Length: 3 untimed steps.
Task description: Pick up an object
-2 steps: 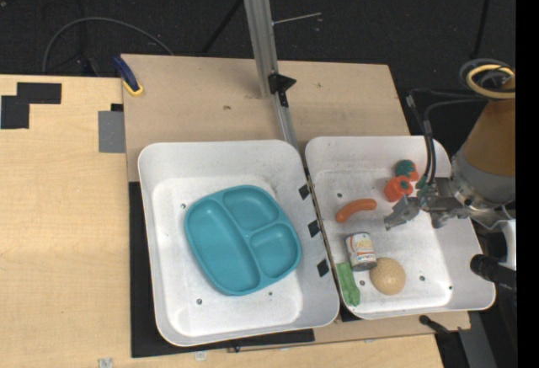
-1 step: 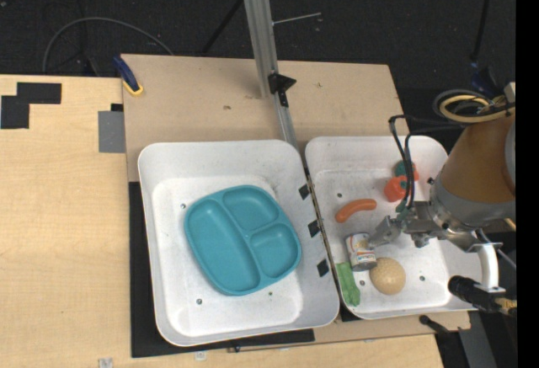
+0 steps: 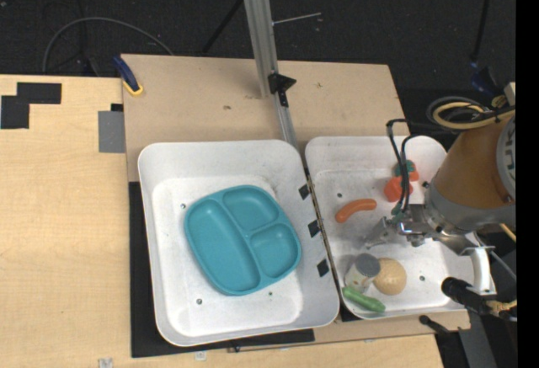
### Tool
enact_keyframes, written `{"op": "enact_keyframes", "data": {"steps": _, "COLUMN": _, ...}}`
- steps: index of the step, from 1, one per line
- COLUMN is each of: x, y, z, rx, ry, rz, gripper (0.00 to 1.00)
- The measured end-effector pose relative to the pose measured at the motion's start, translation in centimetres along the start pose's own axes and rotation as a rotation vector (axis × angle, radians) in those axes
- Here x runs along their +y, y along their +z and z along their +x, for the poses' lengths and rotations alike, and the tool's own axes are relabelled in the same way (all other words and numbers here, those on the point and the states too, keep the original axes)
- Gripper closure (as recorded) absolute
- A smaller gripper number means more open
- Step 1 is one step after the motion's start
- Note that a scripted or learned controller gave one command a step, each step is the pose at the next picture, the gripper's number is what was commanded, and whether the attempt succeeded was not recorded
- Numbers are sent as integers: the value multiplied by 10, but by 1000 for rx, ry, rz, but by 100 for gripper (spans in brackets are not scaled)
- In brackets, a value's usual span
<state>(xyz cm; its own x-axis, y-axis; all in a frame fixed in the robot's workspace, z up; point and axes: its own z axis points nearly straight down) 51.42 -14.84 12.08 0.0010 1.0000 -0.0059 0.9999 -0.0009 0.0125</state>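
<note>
The right bin (image 3: 337,157) holds several small things. An orange sausage-shaped piece (image 3: 356,208) lies near its middle, and a red-orange piece with a green tip (image 3: 396,187) sits further back. At the front are a grey can (image 3: 365,268), a tan round ball (image 3: 391,277) and a green pod (image 3: 364,300). My gripper (image 3: 401,227) hangs low over the right bin, right of the sausage piece and just behind the ball. Nothing is visibly held in it.
A teal divided plate (image 3: 242,238) lies in the left bin (image 3: 168,173). An upright aluminium post (image 3: 259,21) stands behind the bins. Cables (image 3: 402,152) trail from the wrist over the right bin's back. The arm's orange band (image 3: 472,168) covers the bin's right side.
</note>
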Motion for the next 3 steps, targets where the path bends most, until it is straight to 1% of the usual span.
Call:
{"op": "enact_keyframes", "data": {"steps": 1, "x": -4, "y": -2, "z": 2, "rx": 7, "ry": 3, "rz": 17, "gripper": 100}}
{"op": "enact_keyframes", "data": {"steps": 2, "x": -6, "y": -57, "z": 11, "rx": 6, "ry": -3, "rz": 11, "gripper": 100}}
{"op": "enact_keyframes", "data": {"steps": 3, "x": -4, "y": -109, "z": 10, "rx": 5, "ry": -3, "rz": 9, "gripper": 100}}
